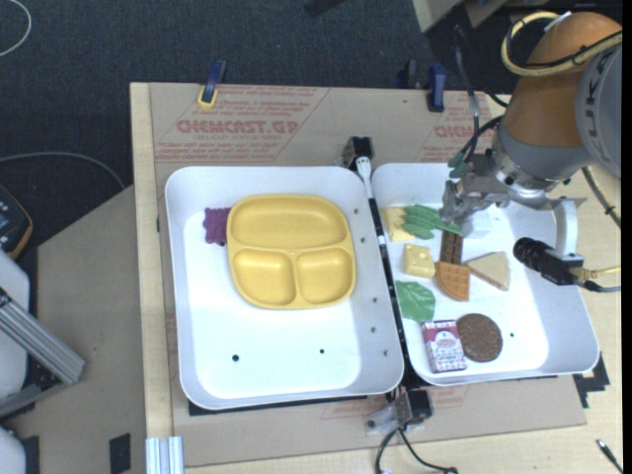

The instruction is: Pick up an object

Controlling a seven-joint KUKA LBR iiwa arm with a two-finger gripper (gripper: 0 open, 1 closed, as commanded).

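One gripper (pixel 460 203) is down over the green pepper (pixel 427 219) in the right bin (pixel 573 336). Jaws' state: cannot tell. Next, I reckon, a firm close and lift.

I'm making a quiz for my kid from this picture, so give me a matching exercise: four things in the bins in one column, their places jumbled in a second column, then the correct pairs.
Things
1. yellow divided tray
2. purple piece
3. brown round cookie
4. red carton

Places
A. right bin, near corner, right of the red carton
B. left bin, touching the tray's left edge
C. left bin, far half
D. right bin, near edge, below the green leaf

Pairs: 1-C, 2-B, 3-A, 4-D
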